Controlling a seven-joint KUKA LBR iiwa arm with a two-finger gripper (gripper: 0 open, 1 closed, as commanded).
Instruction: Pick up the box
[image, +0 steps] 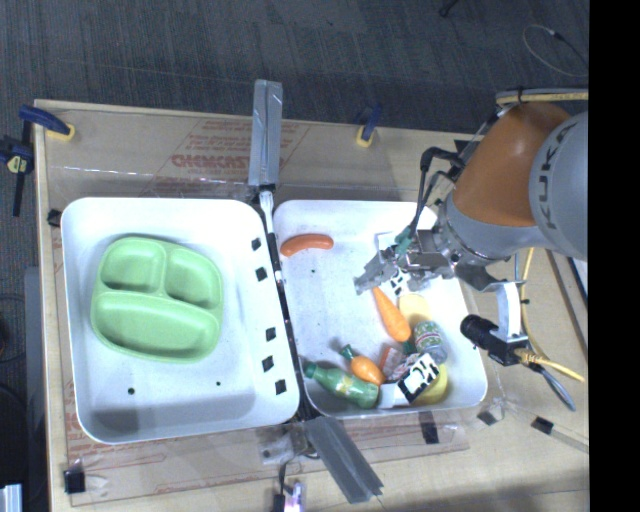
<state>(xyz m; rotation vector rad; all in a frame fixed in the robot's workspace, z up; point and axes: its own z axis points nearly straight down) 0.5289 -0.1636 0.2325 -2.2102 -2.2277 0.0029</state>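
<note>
The gripper is hung low at center right over the right bin, fingers apart and clamped on nothing, since the box is left lower right among 2 carrots.

The divided tray lies in the left bin, toward its far left corner. In the right bin, the sausage lies near the far left corner, the gripper hangs over the far right part with a carrot just before it. A bottle, a second small carrot, the box and other small items crowd the near edge toward the near right corner.
</note>
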